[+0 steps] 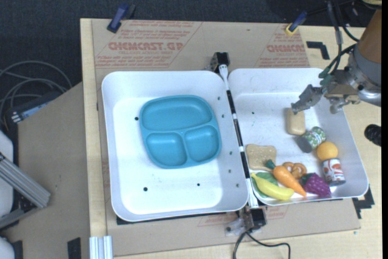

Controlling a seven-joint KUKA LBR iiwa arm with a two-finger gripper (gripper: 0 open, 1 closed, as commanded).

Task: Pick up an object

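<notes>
My gripper (318,105) hangs over the back of the right bin (267,91), open, with nothing between its fingers. Just below it lies a tan bread roll (296,124), and beside that a green can (313,137). Further toward the front are an orange (327,150), a red can (333,171), purple grapes (317,185), a carrot (290,179), a pretzel (296,167), a banana (271,187) and a toast slice (261,156).
The left bin (121,130) holds a blue divided plate (180,130). A black clamp (220,60) sits at the back where the two bins meet. The arm's grey wrist (370,63) reaches in from the right edge.
</notes>
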